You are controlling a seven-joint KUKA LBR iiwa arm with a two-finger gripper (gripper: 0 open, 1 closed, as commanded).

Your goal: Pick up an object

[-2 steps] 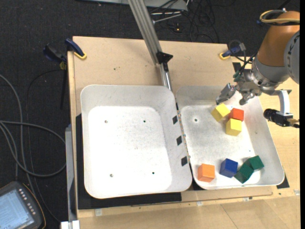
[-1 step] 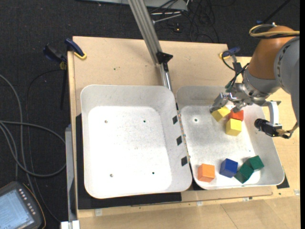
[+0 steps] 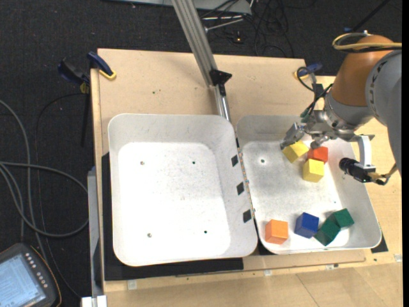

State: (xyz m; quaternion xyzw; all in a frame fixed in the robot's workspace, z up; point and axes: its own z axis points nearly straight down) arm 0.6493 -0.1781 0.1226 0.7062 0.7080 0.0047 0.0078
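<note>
- Step in hand: we judge this the approach-and-close stage of the pick. The gripper [image 3: 305,138] is low in the right bin [image 3: 268,235], at the upper cluster of blocks.
- Gripper: it hangs from the grey wrist under the orange band [image 3: 358,78]. We cannot tell whether it is released or clenched, as the arm's own body hides the tips, and nothing shows plainly held.
- Likely target: a yellow block [image 3: 294,151], tilted, touching or just under the gripper in the upper middle of the right bin.
- Neighbours: a red-orange block [image 3: 319,153] just beside it to the right, and a second yellow block [image 3: 312,170] just below that. The three crowd together.
- Orientation: the tilted yellow block sits cornerwise, its edges diagonal to the bin walls. It looks near cubic, so we can name no clear long axis.
- Next move, in our judgement: close squarely on two opposite faces of the tilted block, clear of the red-orange one, then lift straight up.
- Other stock, front of the right bin: an orange block [image 3: 276,231], a blue block [image 3: 307,224], and two green blocks [image 3: 335,226] touching.
- Left bin [image 3: 121,133]: white, beside the right bin.
</note>
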